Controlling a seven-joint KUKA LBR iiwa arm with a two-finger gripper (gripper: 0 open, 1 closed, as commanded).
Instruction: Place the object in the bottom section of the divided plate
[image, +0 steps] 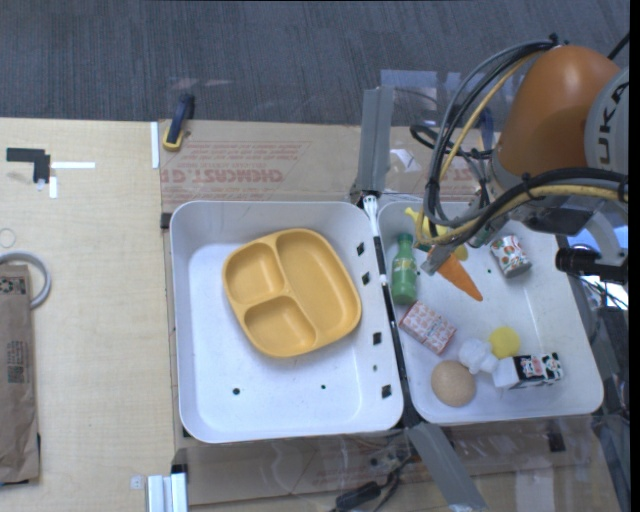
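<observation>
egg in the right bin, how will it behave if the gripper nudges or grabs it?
The egg looks smooth and rounded, so it will probably roll when nudged and may slip from a two-finger pinch. It lies near the bin wall and beside a small white item, which might stop a roll. Weight and fragility can't be judged.

The gripper (437, 252) sits under a tangle of cables (470, 120); whether its fingers stand apart or together cannot be told, nor whether they touch the carrot (462, 275) just beside it. The arm (560, 100) above the gripper is cut off by the right and top edges. The far-right corner of the right bin (590, 370) lies behind the arm. Just left of the gripper, the green bottle (403, 268) has a label too small to read. Far left of the gripper, a brown paper bag (15, 370) is cut by the left edge. Print on the small box (428, 328) below the gripper is blurred.
</observation>
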